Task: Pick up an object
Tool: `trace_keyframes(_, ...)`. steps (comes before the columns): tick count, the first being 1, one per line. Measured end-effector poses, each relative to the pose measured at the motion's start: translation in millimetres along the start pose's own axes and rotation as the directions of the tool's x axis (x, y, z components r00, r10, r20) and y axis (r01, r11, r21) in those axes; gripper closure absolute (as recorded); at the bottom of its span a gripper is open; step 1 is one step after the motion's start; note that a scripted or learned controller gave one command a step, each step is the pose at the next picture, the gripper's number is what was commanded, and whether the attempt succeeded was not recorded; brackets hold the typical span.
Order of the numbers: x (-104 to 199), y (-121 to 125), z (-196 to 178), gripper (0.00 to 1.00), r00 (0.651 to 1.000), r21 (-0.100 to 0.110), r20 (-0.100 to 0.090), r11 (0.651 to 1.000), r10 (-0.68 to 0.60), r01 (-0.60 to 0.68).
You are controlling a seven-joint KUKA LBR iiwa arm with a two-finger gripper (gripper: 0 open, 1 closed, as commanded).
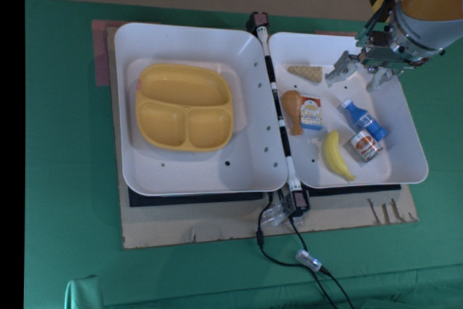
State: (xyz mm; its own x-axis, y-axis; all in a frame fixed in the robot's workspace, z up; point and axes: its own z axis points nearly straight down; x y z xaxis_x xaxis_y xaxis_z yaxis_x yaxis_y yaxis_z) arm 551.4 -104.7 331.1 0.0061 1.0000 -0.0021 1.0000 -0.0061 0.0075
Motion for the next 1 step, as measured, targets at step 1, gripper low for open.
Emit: trace_keyframes(1, -38.7, -51.5, 89.1, 0.00, 1.000, 0.002, 0.002, 1.000, 0.002, -0.002)
